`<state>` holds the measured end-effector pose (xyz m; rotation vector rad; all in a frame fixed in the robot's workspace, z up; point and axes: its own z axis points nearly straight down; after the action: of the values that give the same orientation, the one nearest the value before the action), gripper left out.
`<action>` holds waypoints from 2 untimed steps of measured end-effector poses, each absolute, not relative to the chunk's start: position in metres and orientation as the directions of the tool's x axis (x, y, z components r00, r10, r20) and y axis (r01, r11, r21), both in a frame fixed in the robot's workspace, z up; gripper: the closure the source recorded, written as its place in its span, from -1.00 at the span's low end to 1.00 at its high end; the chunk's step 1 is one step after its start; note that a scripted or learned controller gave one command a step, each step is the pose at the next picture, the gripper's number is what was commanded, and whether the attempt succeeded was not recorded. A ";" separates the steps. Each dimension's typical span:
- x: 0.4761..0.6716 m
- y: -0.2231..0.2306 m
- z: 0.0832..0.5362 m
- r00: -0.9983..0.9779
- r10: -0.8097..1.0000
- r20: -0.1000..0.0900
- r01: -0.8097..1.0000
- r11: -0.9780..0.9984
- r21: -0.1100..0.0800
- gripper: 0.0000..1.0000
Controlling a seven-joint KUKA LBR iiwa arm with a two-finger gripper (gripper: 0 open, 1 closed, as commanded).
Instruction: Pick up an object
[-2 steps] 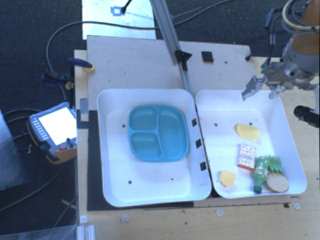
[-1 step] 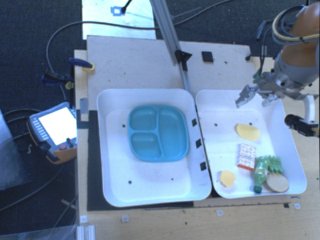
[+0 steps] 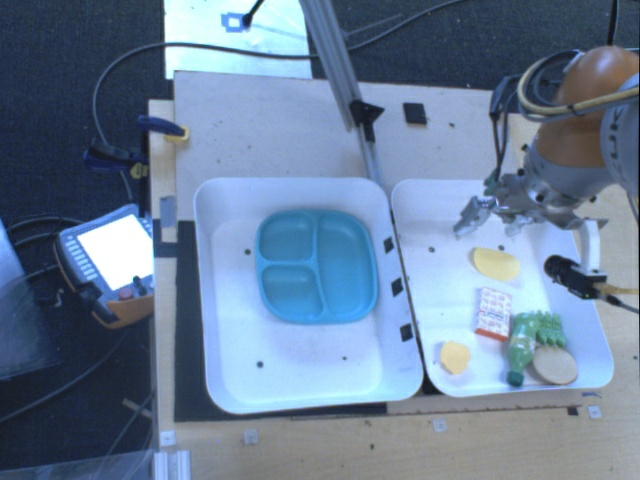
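Bins: two white bins side by side on the bench, left bin (image 3: 230, 368) and right bin (image 3: 425, 218).
Left bin contents: one blue plate (image 3: 316, 267) with three sections, lying flat near the middle.
Right bin contents: six things, all in the near right half.
Yellow pieces: two; a larger yellow piece (image 3: 495, 264) mid-bin, a smaller yellow piece (image 3: 455, 357) near the front wall.
Card: one red and white card (image 3: 493, 313), lying flat between the two yellow pieces.
Bottle: one green bottle (image 3: 518, 348), lying down, just right of the card.
Green toy: one spiky green toy (image 3: 545, 326), touching the bottle's upper end.
Disc: one tan disc (image 3: 554, 365) at the front right corner, just beside the bottle.
Arm: one grey arm with an orange band (image 3: 590, 93), coming in from the right above the right bin's far right part.
Gripper: gripper (image 3: 495, 216) hangs over the far part of the right bin, pointing down and left; fingers spread apart, nothing between them.
Gripper vs objects: just above the larger yellow piece in the view, apart from it; well apart from the rest.
Outside bins: one handheld controller (image 3: 108, 263) with a lit screen, left of the bench; one blue clamp (image 3: 158, 127) at the bench's left edge.
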<state>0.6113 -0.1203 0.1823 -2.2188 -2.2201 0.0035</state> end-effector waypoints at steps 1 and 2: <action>0.613 -0.116 0.121 0.000 1.000 0.000 1.000 0.000 -0.001 -1.00; 0.615 -0.117 0.135 0.000 1.000 -0.001 1.000 0.000 0.005 1.00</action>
<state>0.6147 -0.1168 0.1349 -2.2248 -2.2241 -0.0038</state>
